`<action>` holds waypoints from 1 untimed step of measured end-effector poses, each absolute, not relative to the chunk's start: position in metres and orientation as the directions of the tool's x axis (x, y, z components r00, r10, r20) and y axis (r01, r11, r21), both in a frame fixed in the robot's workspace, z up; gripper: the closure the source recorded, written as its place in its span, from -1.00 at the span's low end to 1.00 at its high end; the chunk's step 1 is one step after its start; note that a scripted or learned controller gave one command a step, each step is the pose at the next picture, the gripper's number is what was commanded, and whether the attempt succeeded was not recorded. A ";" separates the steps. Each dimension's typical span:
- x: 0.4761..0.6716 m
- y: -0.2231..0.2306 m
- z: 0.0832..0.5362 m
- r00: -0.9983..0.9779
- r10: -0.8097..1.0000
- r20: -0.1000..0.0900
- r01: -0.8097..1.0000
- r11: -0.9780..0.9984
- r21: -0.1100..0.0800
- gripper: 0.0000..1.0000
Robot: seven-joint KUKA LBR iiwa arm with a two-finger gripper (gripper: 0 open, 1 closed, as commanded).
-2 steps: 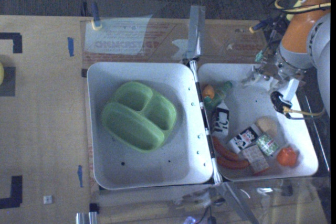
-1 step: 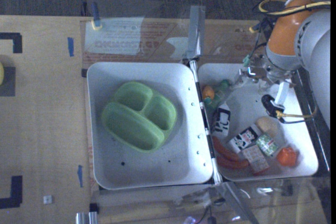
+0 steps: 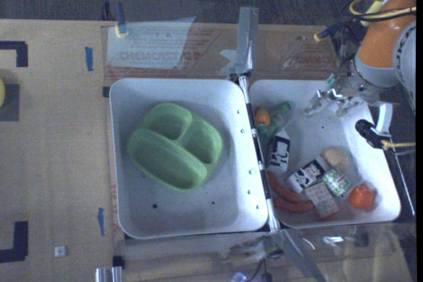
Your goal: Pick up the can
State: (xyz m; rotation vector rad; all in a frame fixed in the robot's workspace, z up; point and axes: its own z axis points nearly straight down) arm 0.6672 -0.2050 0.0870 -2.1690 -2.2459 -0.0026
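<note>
The can (image 3: 337,182) is small with a green label. It lies on its side in the near right part of the right bin (image 3: 301,92), between a cow-patterned carton (image 3: 307,176) and a red pepper (image 3: 362,197). My gripper (image 3: 328,103) hangs over the far part of that bin, well behind the can and apart from every item. Its silvery fingers (image 3: 313,105) stand open with nothing between them. The arm's orange band (image 3: 383,36) is at the upper right.
The right bin also holds an orange (image 3: 262,117), a green bottle (image 3: 277,114), a black-and-white carton (image 3: 279,152), a hot dog (image 3: 287,196), a bread roll (image 3: 335,158) and a pinkish box (image 3: 322,199). A green divided plate (image 3: 175,145) lies in the left bin (image 3: 125,102).
</note>
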 end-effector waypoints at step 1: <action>0.597 -0.215 0.087 -0.269 0.963 0.008 0.963 0.269 0.008 -1.00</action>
